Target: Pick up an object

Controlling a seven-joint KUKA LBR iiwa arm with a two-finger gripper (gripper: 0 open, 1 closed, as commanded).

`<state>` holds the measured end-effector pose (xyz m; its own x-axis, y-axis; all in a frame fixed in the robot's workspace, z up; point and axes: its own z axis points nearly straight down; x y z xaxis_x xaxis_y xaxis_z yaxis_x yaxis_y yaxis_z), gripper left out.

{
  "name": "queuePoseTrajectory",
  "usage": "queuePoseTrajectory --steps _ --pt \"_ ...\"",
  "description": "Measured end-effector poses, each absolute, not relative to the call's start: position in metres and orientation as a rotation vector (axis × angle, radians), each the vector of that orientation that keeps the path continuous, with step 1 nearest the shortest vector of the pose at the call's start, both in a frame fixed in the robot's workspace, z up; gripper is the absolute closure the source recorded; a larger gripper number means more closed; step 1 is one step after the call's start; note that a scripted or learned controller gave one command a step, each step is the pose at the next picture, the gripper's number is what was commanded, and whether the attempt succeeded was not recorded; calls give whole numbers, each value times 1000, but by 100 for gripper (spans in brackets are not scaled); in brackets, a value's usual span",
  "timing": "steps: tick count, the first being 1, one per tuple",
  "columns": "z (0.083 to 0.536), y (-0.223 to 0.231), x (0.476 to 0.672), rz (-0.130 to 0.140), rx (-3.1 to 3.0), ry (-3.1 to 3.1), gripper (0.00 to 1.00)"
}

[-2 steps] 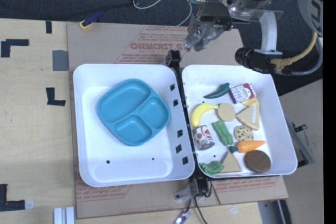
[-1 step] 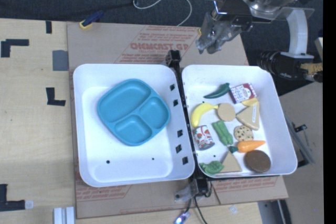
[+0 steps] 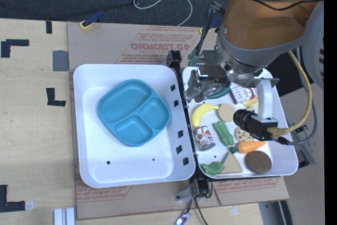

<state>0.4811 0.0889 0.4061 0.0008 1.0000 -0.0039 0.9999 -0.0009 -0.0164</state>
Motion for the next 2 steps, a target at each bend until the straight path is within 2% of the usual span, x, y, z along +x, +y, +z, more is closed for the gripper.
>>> queuePoseTrajectory --steps 1,2 --pt "423 90 484 5 -2218 -2224 100" --pt "433 90 484 8 -2217 -2224 100"
